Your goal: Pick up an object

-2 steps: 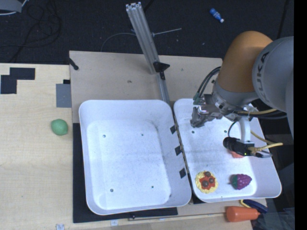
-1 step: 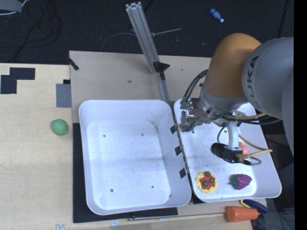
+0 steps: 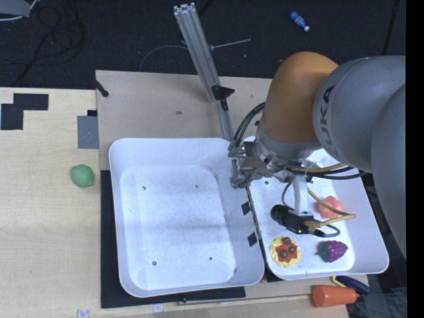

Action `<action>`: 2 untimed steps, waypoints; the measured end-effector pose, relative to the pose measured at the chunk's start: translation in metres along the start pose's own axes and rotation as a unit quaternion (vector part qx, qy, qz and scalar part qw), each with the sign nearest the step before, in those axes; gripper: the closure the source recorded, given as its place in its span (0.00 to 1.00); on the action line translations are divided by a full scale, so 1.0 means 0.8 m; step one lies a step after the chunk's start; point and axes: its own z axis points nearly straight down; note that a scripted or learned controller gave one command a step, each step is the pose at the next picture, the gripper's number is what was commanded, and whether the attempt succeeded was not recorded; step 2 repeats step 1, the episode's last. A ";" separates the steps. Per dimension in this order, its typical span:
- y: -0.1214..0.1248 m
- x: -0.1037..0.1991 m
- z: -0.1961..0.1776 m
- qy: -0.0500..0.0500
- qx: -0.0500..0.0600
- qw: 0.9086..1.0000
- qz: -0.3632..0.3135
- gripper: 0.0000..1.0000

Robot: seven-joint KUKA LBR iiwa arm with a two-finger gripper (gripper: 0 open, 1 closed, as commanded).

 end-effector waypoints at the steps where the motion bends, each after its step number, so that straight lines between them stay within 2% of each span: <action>1: -0.029 0.053 -0.015 0.000 -0.001 1.000 0.000 1.00; 2: -0.029 0.053 -0.015 0.000 -0.001 1.000 0.000 1.00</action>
